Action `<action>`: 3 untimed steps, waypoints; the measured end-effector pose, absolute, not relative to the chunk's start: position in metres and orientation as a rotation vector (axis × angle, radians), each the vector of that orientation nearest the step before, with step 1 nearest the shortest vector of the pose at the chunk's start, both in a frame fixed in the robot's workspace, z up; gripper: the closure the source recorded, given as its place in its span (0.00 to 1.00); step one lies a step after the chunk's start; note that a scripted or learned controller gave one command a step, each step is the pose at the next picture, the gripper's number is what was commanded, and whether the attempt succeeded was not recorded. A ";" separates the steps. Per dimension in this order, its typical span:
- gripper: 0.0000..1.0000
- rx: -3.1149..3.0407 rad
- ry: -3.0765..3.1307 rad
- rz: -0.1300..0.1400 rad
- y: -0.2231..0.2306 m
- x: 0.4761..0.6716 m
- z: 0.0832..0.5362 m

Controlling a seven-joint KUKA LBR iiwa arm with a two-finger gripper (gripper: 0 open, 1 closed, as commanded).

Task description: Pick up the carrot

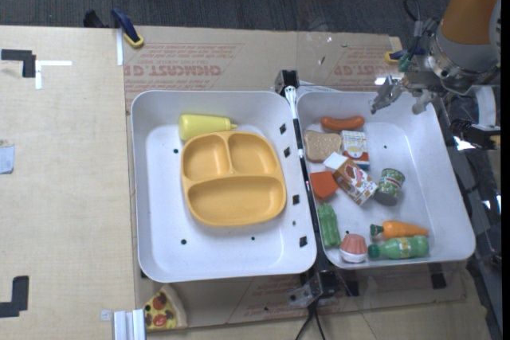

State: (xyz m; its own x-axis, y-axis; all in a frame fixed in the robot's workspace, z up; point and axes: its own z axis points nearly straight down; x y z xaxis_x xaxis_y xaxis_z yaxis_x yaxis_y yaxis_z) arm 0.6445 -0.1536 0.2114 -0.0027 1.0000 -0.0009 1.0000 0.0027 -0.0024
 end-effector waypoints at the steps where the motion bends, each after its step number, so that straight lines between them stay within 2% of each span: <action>1: 0.00 -1.689 -2.655 0.001 -0.174 0.583 0.314; 2: 0.00 -1.452 -2.787 0.000 -0.209 0.535 0.161; 3: 0.00 -0.765 -3.051 -0.001 -0.193 0.480 0.138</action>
